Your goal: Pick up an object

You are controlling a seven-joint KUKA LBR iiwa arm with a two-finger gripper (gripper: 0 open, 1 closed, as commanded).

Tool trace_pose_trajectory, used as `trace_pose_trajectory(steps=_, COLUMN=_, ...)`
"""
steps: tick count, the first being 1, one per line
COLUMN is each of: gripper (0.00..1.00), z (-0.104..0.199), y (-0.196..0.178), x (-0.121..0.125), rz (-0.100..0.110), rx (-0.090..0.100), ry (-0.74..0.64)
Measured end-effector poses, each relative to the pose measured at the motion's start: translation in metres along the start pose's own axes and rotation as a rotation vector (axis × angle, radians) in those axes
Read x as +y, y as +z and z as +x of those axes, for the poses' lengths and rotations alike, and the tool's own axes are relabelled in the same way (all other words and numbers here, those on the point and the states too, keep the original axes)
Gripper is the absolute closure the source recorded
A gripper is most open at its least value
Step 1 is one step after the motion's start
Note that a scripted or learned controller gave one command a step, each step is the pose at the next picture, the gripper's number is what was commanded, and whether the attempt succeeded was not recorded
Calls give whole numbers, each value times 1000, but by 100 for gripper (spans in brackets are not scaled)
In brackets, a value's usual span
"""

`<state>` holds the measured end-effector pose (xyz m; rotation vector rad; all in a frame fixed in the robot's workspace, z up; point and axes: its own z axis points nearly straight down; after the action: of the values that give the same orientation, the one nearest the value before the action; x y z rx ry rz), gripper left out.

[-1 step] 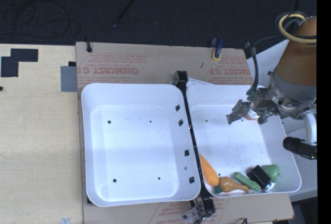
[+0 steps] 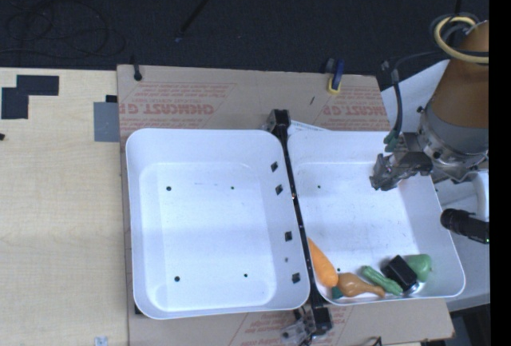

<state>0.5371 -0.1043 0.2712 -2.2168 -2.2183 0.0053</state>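
Hand [image 2: 385, 174] is hanging over the right bin [image 2: 351, 200] near its far right side, can't tell if it's gripping anything. The toys, carrot [image 2: 322, 263] included, sit piled in that bin's near corner.

Even overhead light, bright bins against a dark background

The two white bins [image 2: 207, 224] are brightly lit, nearly washed out, with a soft shadow across the left bin's far half. The floor behind the bench falls almost black. The picture is slightly soft and grainy; the gripper [image 2: 385, 174] reads as a dim, blurred shape.
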Motion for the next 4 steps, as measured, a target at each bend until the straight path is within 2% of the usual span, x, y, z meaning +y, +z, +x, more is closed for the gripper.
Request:
trace_pose_trajectory(steps=3, gripper=100, z=-3, y=-27, x=0, rz=5, rx=1, ry=8)
trace_pose_trajectory(steps=4, gripper=100, z=74, y=90, x=-20, rz=10, rx=3, ry=-4)
